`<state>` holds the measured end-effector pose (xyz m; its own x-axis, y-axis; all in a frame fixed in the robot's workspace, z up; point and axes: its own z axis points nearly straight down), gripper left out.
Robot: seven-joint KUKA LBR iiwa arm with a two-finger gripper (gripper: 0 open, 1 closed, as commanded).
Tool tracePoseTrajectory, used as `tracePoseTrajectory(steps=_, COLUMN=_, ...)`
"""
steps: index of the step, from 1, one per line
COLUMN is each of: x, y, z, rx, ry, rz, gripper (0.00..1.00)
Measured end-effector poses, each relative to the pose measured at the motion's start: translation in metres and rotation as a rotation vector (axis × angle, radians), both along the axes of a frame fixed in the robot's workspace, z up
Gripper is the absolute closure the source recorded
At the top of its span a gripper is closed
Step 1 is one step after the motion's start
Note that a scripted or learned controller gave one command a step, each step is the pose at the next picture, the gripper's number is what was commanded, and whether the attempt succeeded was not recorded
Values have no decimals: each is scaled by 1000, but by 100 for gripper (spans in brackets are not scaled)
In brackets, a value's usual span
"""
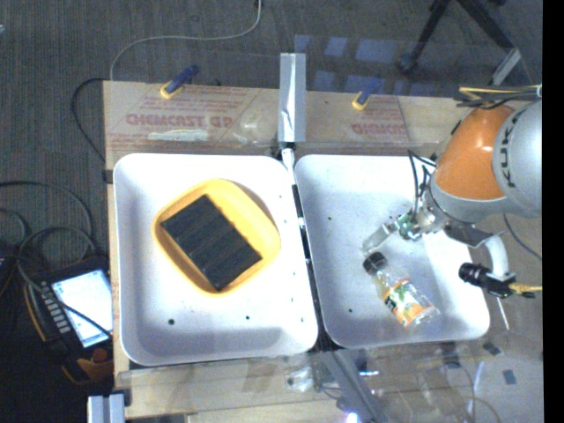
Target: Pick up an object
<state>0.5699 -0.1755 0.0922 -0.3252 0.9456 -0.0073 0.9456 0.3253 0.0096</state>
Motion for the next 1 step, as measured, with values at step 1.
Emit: tracePoseTrajectory(steps=1, x=-48, y=18, z=0, rx=-2, ry=-8, rz=6, gripper=0)
